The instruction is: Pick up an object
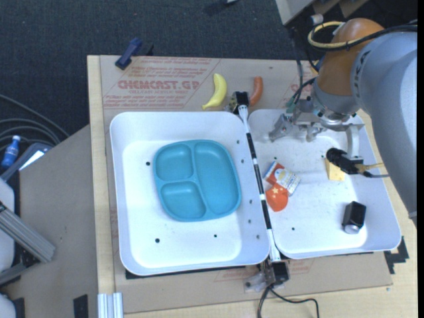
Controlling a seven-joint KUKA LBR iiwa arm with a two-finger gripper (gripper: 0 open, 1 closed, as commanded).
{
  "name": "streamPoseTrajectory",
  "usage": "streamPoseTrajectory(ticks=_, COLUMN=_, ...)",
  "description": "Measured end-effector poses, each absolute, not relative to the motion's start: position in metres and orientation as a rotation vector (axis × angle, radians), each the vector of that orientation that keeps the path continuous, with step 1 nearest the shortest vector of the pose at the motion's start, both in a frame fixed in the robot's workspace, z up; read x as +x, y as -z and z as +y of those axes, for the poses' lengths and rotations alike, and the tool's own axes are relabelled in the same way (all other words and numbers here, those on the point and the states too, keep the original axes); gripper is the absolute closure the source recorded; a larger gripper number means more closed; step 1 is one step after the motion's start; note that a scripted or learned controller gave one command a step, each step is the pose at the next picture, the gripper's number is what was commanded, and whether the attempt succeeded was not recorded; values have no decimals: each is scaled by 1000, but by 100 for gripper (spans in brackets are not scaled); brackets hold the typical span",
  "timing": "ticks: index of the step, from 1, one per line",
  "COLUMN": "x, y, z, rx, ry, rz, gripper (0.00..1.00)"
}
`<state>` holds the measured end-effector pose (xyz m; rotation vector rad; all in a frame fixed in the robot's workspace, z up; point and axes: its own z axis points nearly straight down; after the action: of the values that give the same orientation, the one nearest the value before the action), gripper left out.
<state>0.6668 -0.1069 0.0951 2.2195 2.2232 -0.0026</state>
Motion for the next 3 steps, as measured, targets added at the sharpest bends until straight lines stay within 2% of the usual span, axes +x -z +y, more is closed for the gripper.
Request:
streamPoseTrajectory(ticks=1, x=668, y=-106, z=-107, rx=2217, ry=2, rz=2222, gripper=100)
streamPoseTrajectory(ticks=2, x=667, y=-105, z=-107, rx=2217, ry=2, rz=2222, gripper=0)
streamPoseTrajectory(ticks=3, x=668, y=-116, z=-106, rx=2214, ry=1, rz=2221, gripper=100)
